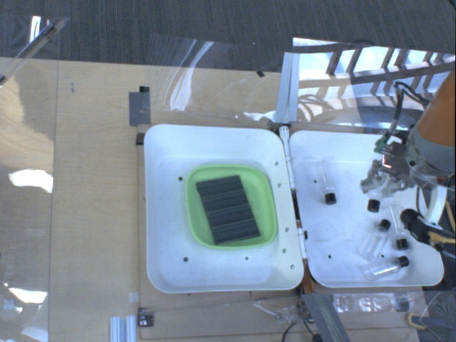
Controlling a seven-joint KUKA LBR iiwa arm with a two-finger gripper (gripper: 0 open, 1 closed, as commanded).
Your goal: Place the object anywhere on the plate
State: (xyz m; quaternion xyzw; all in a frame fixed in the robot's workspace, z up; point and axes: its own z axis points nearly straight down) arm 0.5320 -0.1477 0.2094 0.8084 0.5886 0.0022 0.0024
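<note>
Bright, even light fills the frame, strongest at the upper right, where striped glare washes over the wooden bench point(85, 191). Pale reflections float at the far left and upper left, perhaps off a clear pane. The white bins point(214, 269) are nearly overexposed, with faint shadows. Focus is moderately soft; the clear vials point(385, 268) at the lower right blur into the background.

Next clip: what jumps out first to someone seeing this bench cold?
The bright green plate in the left bin, with a dark ribbed block lying on it. In the right bin, small clear vials with black caps lie scattered, and the arm's end effector hangs over that bin's right side.
</note>
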